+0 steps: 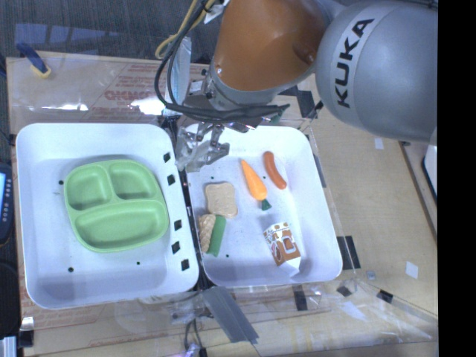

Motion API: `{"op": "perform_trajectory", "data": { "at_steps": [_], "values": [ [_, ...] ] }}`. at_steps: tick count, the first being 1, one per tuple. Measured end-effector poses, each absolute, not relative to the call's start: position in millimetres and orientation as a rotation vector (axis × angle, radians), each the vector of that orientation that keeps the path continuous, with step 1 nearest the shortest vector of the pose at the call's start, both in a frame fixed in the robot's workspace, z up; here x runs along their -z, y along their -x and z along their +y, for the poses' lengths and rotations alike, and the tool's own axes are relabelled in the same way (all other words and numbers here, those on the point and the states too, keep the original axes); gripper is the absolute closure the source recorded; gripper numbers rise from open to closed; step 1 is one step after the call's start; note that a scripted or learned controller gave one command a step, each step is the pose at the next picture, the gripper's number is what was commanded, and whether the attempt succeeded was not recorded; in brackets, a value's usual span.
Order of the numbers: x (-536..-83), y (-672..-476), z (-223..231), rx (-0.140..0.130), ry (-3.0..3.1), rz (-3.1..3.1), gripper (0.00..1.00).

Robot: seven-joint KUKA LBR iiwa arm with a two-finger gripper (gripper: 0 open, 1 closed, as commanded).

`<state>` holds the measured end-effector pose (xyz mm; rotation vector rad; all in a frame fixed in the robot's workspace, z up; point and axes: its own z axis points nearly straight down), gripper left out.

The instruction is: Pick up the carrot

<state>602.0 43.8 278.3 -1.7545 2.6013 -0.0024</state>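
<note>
The carrot (254,184), orange with a small green end, lies slantwise in the middle of the right bin (320,222). My gripper (198,152) hangs over the bin's upper left corner, close to the divider between the bins. It sits to the left of the carrot and a little above it in the view, apart from it. Nothing shows between the metal fingers. The arm's orange band and grey body cover the bin's far edge.
Beside the carrot on its right lies a sausage (274,169). Also in the right bin are a slice of bread (221,199), a corn cob (210,233) and a small brown-and-white packet (282,245). A green divided plate (115,204) rests in the left bin (37,274).
</note>
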Motion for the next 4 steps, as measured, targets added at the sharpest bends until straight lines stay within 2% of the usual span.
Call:
{"op": "perform_trajectory", "data": {
  "at_steps": [1,2,3,4],
  "values": [
    [-239.5,-608.3,30.1,-0.006,2.467,1.948,1.00],
    [-241.9,-634.9,62.6,-0.001,2.646,1.688,1.00],
    [-248.7,-604.2,86.5,-0.005,2.824,1.380,1.00],
    [-255.5,-572.5,106.3,-0.007,3.039,0.800,1.00]
  ]
}}
